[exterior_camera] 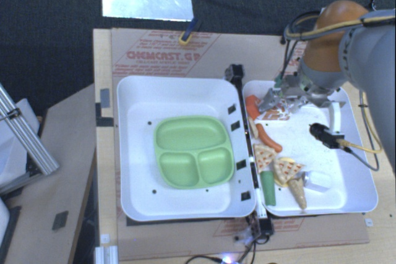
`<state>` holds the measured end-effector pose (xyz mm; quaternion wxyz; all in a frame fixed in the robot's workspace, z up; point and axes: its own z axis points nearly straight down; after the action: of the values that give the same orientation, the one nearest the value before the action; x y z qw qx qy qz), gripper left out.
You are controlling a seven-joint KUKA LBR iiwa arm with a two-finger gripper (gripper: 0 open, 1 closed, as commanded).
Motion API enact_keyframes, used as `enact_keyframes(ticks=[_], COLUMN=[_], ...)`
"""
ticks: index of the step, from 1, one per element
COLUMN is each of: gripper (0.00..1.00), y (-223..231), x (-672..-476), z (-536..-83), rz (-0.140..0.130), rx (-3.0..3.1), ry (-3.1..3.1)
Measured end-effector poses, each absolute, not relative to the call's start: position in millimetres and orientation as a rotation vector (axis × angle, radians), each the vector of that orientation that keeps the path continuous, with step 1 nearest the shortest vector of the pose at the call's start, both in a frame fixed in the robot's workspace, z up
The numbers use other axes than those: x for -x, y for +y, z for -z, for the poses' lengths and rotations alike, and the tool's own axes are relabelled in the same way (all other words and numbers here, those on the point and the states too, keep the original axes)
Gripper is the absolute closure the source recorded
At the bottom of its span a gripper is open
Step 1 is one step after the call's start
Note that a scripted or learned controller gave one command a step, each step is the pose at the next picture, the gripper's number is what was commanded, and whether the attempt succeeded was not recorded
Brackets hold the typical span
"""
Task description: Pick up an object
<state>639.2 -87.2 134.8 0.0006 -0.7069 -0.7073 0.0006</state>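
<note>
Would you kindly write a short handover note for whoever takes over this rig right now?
Gripper: low at the back-left of the right white bin; whether it grips anything cannot be told.
Things: along that bin's left side lie an orange carrot-shaped toy, an orange-red toy sausage, a tan waffle piece, a green plastic stick and a beige toy ice-cream cone. The left white bin holds a green divided plastic plate.
Done: no object is seen lifted.
Left: grasp one object and raise it clear.
</note>
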Motion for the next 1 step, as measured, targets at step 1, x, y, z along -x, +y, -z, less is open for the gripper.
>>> enact_keyframes(ticks=[1], gripper=[0.0], y=[-90.1], x=[-646.6], z=[-114.4], rz=[0.021], rx=[2.238], ry=[-2.237])
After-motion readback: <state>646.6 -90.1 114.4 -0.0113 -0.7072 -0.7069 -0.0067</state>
